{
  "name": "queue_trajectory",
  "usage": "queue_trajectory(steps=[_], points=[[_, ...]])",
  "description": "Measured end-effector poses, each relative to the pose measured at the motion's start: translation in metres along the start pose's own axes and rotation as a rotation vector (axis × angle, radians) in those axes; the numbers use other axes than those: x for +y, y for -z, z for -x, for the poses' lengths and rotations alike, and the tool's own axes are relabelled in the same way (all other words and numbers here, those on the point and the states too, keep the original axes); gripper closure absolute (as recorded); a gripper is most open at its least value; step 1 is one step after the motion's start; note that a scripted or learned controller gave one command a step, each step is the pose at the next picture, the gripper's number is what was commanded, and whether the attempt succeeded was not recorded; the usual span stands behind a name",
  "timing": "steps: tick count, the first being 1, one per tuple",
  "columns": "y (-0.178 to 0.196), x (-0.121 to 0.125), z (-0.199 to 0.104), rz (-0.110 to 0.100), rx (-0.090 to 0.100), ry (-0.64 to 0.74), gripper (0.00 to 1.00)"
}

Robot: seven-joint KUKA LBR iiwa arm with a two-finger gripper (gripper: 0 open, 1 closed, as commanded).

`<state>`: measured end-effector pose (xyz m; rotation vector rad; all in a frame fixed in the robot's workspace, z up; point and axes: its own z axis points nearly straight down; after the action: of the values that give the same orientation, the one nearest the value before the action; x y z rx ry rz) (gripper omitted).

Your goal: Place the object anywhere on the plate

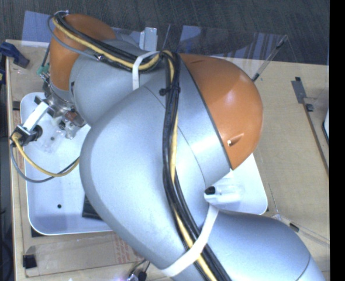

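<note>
My grey arm with its orange band point(73, 45) reaches across from the right and covers most of both bins. My gripper point(60, 124) hangs over the far left part of the left white bin point(49, 215), with its white camera mount point(32, 120) sticking out to the left. A dark flat patch point(92, 209) peeks out from under the arm on the left bin's floor; I cannot tell what it is. A small dark dot point(59, 205) lies on the bin floor near the front.
A yellow cable point(44, 173) loops from the wrist down over the left bin. A corner of the right bin point(253, 186) shows beside the arm. Bare wooden bench point(289, 139) lies to the right. A blue clamp point(11, 52) sits at the bench's far left corner.
</note>
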<state>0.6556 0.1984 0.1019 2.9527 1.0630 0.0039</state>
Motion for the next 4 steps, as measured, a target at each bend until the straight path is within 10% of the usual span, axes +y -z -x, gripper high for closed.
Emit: queue_trajectory(steps=[1,2,3,4], points=[[-0.010,0.017,0.052,-0.009,-0.002,0.412,1.00],[0.137,0.061,0.069,-0.006,0.001,0.671,1.00],[0.089,-0.006,0.194,-0.010,-0.005,0.578,1.00],[-0.007,-0.062,0.180,-0.002,0.002,0.197,1.00]])
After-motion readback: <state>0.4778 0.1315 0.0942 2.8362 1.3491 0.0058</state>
